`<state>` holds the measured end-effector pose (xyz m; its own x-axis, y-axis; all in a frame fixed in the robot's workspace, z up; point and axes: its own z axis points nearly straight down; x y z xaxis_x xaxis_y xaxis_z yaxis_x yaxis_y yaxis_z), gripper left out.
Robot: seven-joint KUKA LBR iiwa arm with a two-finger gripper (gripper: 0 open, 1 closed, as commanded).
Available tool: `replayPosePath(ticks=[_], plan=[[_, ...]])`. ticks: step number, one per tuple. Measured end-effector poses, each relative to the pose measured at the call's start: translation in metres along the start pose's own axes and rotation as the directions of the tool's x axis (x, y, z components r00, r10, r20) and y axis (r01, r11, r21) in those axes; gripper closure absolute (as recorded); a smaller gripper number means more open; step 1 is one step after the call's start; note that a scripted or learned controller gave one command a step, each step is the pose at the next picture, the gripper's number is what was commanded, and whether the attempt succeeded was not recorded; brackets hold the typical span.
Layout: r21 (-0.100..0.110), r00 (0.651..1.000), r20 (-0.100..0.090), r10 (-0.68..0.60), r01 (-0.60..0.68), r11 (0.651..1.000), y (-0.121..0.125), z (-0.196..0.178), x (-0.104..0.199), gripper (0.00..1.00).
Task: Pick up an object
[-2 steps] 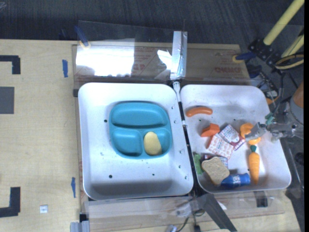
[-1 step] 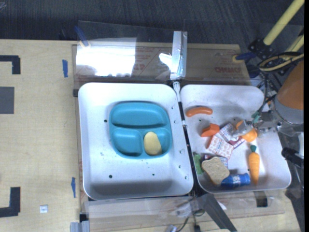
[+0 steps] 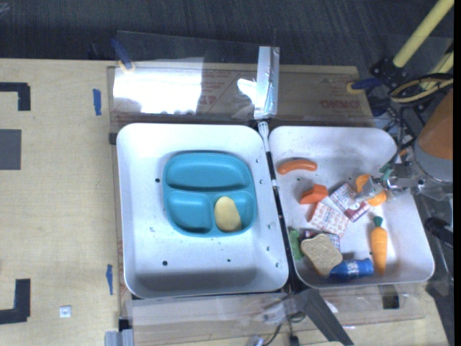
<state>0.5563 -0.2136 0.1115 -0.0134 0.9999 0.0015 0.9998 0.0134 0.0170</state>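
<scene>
Nearest the camera in the right bin point(image 3: 418, 265) lie one slice of bread point(image 3: 320, 253) and one blue tube point(image 3: 354, 269) touching it, with one carrot point(image 3: 378, 242) just beside. Farther back sit two small printed packets point(image 3: 330, 218), side by side, one orange wedge point(image 3: 313, 194), then one sausage point(image 3: 297, 166) toward the far wall. The left bin point(image 3: 137, 215) holds one blue divided tray point(image 3: 207, 191) with one yellow potato point(image 3: 227, 213) in its near right compartment. The gripper point(image 3: 389, 179) hangs over the right bin's right side; whether it is spread or pressed together I cannot tell.
</scene>
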Motion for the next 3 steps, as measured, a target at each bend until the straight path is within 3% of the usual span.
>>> replayPosePath(ticks=[1, 2, 3], plan=[[-0.022, 0.983, 0.014, 0.182, -0.182, 0.983, -0.021, 0.011, 0.058, 1.0], [0.009, 0.988, 0.0, 0.154, -0.154, 0.988, 0.05, -0.076, 0.151, 1.0], [0.014, 0.998, 0.002, -0.056, 0.056, 0.998, 0.069, -0.082, 0.166, 1.0]])
